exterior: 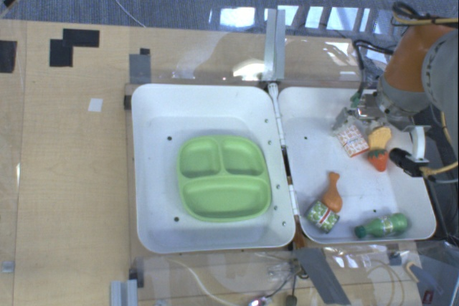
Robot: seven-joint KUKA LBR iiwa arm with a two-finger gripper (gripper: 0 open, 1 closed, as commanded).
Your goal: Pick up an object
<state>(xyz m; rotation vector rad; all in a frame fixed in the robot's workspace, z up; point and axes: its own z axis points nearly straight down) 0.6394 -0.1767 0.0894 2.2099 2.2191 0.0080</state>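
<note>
Claw [356, 111] sits at the top of the right bin [315, 118], just above the small red-and-white packet [352, 139]. You can't tell from this angle whether it's released or clenched; the wrist blocks the tips.

Likely target is that packet, lying flat, long axis diagonal from upper-left to lower-right.

Risks:
- Packet is flat and thin, so the claw may skid over it and close on nothing.
- The yellow piece [380, 134] and orange-red piece [378, 159] lie just beside it; a descent off to the right would nudge or catch those instead.

1 green bottle [382, 226] lies near the bin's front edge, long axis left-right, cap end left. The drumstick [331, 191] points up.
</note>
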